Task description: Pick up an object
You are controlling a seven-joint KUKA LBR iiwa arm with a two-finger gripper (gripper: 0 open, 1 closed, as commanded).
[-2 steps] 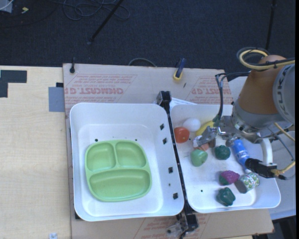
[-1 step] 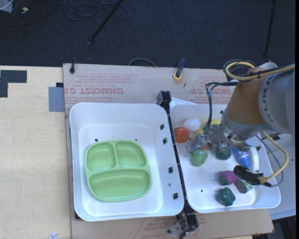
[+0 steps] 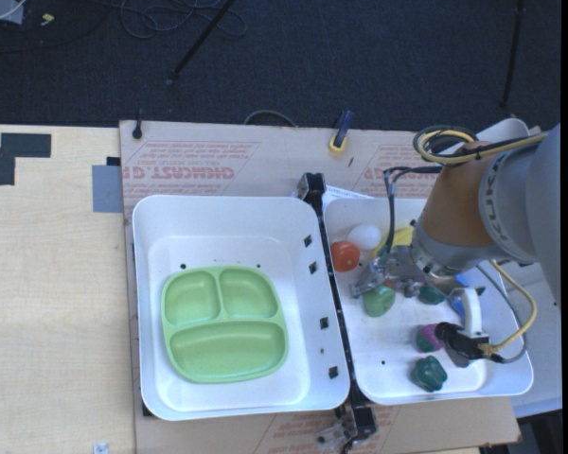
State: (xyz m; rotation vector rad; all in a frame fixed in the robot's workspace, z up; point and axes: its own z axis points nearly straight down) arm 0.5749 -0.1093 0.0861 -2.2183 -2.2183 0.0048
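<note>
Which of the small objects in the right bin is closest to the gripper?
The light green object, right beneath the gripper; the orange ball lies farther off.

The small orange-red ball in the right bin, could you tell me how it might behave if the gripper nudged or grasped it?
The small orange-red ball looks round and smooth, so it would probably roll when nudged. It lies near the bin's left wall, which may stop it. Its glossy surface might slip between the fingers of the gripper.

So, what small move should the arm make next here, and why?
Probably a short descent onto the green object. The gripper sits low in the right bin, just above that object, with the orange ball close beside it. I cannot tell if anything is gripped yet.
</note>
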